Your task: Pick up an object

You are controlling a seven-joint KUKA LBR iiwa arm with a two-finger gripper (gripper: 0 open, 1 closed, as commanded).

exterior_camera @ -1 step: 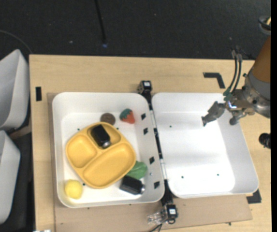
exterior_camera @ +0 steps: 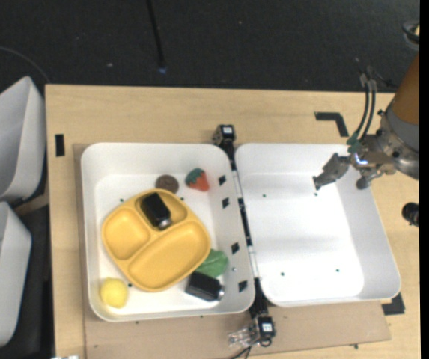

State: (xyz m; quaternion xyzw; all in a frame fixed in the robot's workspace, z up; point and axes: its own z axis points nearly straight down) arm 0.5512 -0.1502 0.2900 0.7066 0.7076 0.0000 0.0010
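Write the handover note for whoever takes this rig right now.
Gripper: over the right bin, upper right part, nothing between its fingers.
Left bin: yellow divided plate with a black object in one compartment; brown piece, strawberry, green item, second black object, yellow ball.
Done: nothing picked.
Left: move to the left bin, grasp one object, lift.

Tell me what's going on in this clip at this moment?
The arm reaches in from the right, its gripper over the far right corner of the right bin, with nothing visible between its fingers. All the objects lie in the left bin: a yellow divided plate carrying a black object, a yellow ball, a strawberry and others. No pick yet.
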